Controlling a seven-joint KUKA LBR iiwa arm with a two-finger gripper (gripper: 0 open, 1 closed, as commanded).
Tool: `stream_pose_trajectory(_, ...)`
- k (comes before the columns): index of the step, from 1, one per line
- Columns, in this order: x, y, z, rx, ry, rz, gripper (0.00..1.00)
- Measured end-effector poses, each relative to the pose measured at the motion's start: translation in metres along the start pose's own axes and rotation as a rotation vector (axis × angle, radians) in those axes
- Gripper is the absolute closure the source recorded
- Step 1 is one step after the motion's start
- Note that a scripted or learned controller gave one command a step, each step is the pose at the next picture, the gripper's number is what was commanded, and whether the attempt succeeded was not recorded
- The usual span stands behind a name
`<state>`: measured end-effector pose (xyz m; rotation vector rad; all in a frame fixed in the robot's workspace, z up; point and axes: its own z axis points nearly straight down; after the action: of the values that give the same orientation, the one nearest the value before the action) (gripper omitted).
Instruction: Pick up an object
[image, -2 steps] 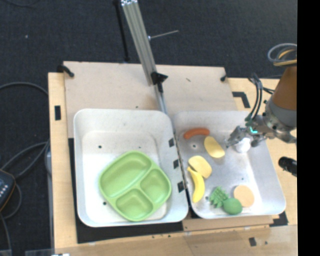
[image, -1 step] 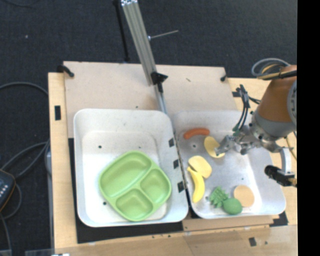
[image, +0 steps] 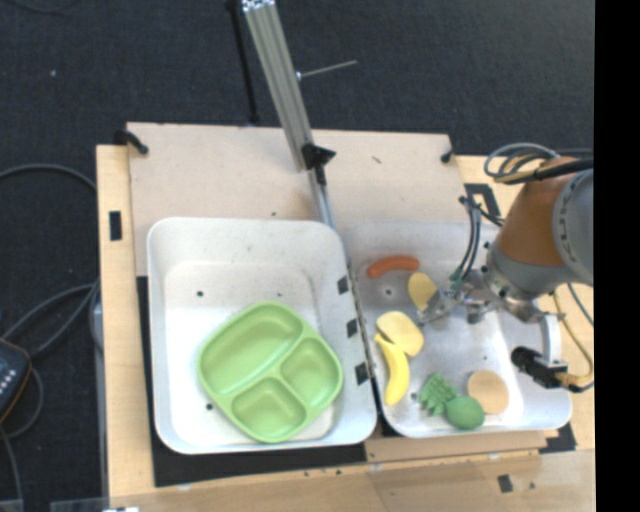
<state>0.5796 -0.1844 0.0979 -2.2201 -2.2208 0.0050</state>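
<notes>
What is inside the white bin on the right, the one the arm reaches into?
In the right bin: an orange sausage, two pale yellow pieces, a banana, a green toy and a tan disc. The arm covers part of the bin's floor.

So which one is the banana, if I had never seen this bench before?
Look at the right-hand white bin, the one the grey arm reaches into. Along its left side, near the divide between the two bins, lies the banana, a long curved yellow piece. The pale yellow pieces just above it are short and rounded, and the green toy to its right is spiky.
</notes>
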Motion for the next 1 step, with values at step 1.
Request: stream_pose_trajectory(1,-0.0014,0.0019,-0.0146,-0.007,-0.001,0.002,1.0)
